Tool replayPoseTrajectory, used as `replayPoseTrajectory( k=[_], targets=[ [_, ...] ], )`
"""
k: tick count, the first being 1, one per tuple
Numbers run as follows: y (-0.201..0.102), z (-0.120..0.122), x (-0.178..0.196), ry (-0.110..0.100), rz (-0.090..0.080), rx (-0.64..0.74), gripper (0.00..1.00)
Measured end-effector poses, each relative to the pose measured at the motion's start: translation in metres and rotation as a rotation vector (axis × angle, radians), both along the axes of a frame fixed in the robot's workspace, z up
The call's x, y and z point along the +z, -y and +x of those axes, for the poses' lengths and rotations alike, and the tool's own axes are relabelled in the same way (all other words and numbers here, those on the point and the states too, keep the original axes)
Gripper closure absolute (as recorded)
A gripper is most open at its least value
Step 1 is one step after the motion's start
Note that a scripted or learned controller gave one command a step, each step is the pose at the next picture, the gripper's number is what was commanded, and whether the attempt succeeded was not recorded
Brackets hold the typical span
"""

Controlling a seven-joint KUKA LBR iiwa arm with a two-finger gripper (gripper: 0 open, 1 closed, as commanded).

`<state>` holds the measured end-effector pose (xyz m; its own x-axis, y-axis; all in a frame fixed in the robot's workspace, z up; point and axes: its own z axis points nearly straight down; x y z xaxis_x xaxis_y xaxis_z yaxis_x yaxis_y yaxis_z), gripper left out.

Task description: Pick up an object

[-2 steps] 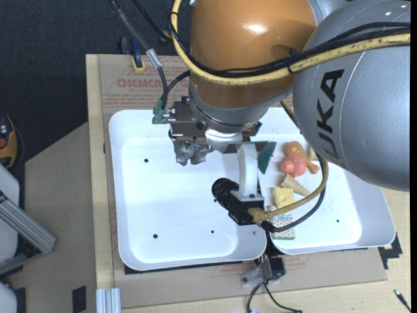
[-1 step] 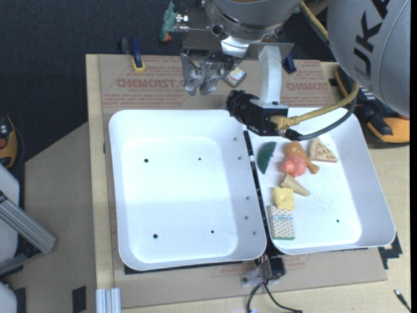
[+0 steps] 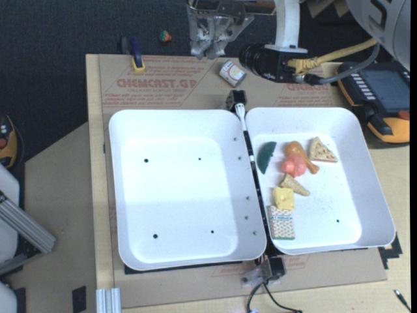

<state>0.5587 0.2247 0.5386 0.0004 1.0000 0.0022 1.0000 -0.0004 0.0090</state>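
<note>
The right bin (image 3: 365, 175) holds several small items bunched toward its left half. Among them are a dark green piece (image 3: 266, 155), an orange drumstick shape (image 3: 301, 154) and a pink lump (image 3: 293, 167). A tan triangular slice (image 3: 322, 150), a yellow block (image 3: 283, 198), a small tan wedge (image 3: 297, 186) and a patterned packet (image 3: 282, 225) lie there too. My gripper (image 3: 210, 44) hangs high beyond the far edge of the bins, over the cardboard, far from all of these items. Nothing shows in it.
The left bin (image 3: 176, 188) sits beside the right one, joined along a black hinge strip (image 3: 246, 155). On the cardboard behind lie a small white box (image 3: 231, 74), a blue clamp (image 3: 136, 54) and black cabling (image 3: 277, 62). A dark device (image 3: 384, 90) lies at the right.
</note>
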Motion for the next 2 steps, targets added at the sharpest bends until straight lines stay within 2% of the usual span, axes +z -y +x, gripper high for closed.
replayPoseTrajectory(
  k=[1,2],
  targets=[
    [0.000,-0.042,-0.097,-0.022,-0.007,0.002,1.00],
    [0.001,0.022,-0.019,0.003,0.001,-0.002,1.00]
  ],
)
